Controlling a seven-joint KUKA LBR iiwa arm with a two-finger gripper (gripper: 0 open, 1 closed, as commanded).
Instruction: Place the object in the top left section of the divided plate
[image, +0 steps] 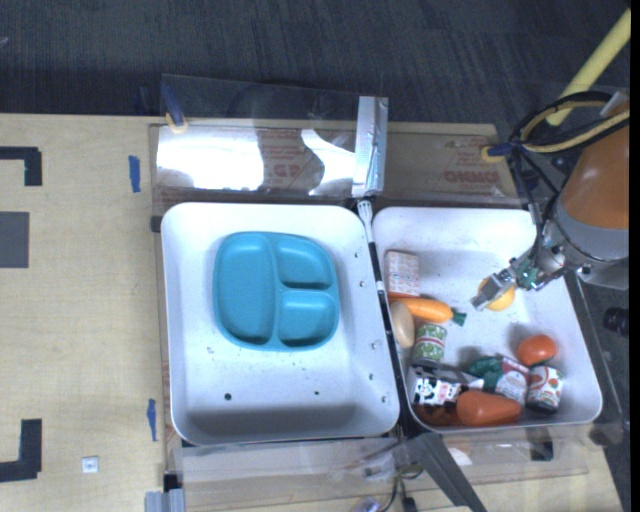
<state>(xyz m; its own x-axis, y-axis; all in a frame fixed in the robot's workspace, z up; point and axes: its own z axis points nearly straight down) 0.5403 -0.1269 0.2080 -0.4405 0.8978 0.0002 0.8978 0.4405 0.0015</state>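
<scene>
**Colours on the bench**

A plain turquoise divided plate (275, 290) is seen in the white left bin (190, 330). In the white right bin (455, 240), an orange carrot (424, 309), a red-orange tomato (537, 349) and a black-and-white patched cow (434, 390) are seen.

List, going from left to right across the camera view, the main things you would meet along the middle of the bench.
Left white bin → blue divided plate → carrot → small yellow object at the gripper → orange band of the arm.
</scene>
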